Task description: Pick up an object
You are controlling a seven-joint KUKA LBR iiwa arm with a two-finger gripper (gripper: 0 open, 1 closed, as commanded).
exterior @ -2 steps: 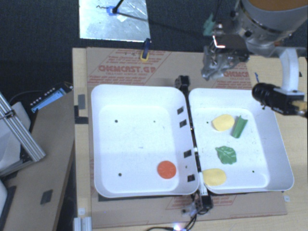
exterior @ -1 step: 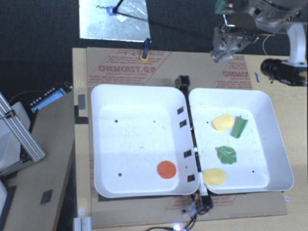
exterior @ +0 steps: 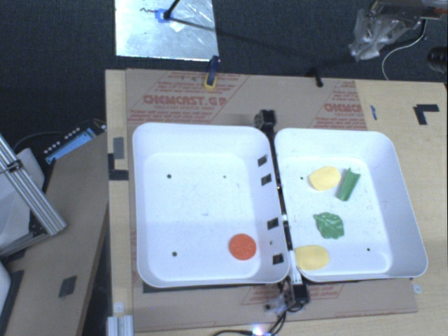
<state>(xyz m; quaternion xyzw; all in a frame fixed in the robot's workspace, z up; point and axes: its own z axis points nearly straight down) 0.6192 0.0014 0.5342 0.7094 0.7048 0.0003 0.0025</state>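
Note:
The left bin (exterior: 150,187) holds an orange disc (exterior: 243,247) near its front right corner. In the right bin (exterior: 392,187) lie a yellow lump (exterior: 324,178), a green stick (exterior: 348,185) touching its right side, a green leafy piece (exterior: 329,225) in the middle, and a second yellow lump (exterior: 312,257) at the front left corner. My gripper (exterior: 372,32) hangs at the top right, beyond the bench's back edge and far from both bins, blurred and pale.
A shiny metal sheet (exterior: 164,19) lies on the dark floor at the back left. A yellow and blue clamp (exterior: 211,75) sits at the board's back edge. An aluminium frame (exterior: 28,194) stands at the left. Black clips (exterior: 269,180) line the seam between the bins.

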